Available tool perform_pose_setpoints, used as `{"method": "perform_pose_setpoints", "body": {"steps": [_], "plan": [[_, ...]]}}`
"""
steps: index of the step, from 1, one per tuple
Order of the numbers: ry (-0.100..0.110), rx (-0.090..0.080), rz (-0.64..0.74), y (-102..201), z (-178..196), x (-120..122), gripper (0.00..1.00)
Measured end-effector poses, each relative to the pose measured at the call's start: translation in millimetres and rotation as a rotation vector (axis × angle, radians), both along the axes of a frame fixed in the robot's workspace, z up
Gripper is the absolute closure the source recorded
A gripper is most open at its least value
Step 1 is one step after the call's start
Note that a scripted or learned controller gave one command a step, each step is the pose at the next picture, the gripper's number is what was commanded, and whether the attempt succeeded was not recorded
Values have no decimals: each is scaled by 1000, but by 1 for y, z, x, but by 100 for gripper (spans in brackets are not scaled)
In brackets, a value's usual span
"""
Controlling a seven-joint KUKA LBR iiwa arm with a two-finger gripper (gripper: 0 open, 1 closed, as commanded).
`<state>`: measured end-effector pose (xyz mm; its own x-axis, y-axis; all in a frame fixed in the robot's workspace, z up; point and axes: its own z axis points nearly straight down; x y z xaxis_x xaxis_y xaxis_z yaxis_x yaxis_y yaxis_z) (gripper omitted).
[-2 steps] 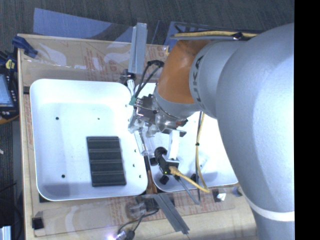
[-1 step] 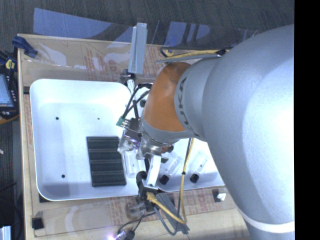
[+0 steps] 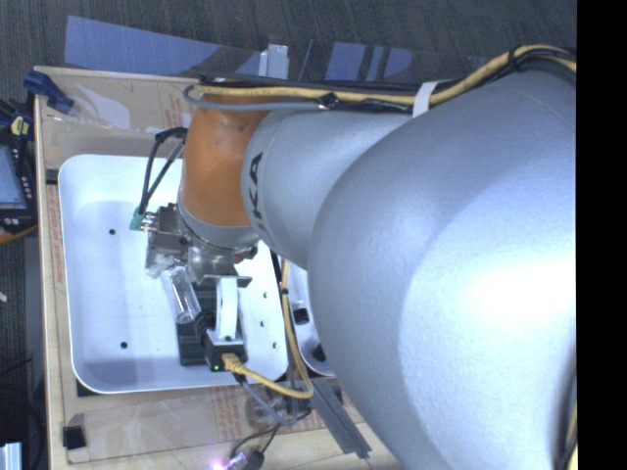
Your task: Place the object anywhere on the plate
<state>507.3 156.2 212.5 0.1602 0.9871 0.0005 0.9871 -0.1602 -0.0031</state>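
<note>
My end effector (image 3: 186, 297) low in bin (image 3: 93, 262); grip state unreadable. Risk: arm (image 3: 441, 243) hides plate, I misplace blind.

Left white bin (image 3: 88, 292) — shallow, with rounded corners and small dark dots on its floor — resting on the wooden tabletop (image 3: 147, 429). Beyond the tabletop's far edge lie blue panels (image 3: 118, 45) on dark carpet (image 3: 294, 3). A dark device (image 3: 14, 189) sits at the left margin, beside a blue clamp (image 3: 44, 91).
</note>
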Motion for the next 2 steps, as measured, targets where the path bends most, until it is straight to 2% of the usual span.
{"method": "perform_pose_setpoints", "body": {"steps": [1,2], "plan": [[5,-3,-287,-65,-22,-23,100],[6,-4,-413,42,-72,-34,100]]}}
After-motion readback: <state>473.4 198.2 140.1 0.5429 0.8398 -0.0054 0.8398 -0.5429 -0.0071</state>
